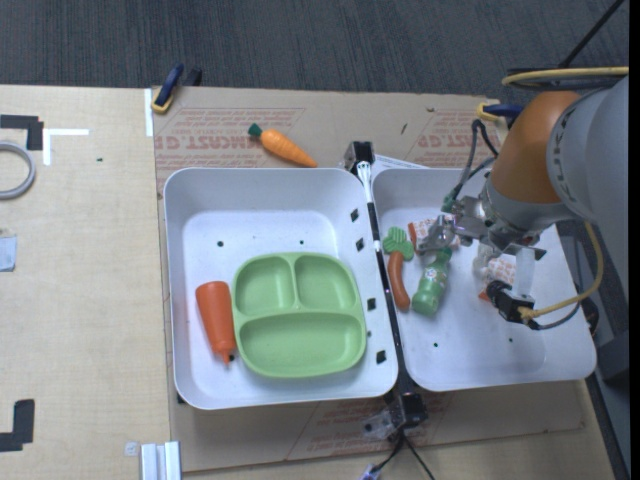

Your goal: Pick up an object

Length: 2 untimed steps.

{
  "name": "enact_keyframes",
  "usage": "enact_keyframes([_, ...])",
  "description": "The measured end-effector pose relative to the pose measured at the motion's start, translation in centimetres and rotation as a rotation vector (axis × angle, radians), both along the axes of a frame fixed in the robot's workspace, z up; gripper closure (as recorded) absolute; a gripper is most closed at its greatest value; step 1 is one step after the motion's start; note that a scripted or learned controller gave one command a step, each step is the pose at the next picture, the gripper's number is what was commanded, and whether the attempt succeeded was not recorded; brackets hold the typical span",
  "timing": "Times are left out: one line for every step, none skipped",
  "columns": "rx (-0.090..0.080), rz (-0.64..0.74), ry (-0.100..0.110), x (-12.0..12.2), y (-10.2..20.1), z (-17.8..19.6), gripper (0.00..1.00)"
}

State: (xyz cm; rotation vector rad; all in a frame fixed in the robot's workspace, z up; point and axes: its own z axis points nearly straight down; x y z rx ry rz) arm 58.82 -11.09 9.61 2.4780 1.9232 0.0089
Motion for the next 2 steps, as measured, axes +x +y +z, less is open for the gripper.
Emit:
enact_keyframes([0.001, -0.002, 0.003, -0.1, 0.0, 0.8, 1.00])
enact_keyframes([0.000, -0.131, 0.007, -0.9, 2.0, 16.7, 1.00])
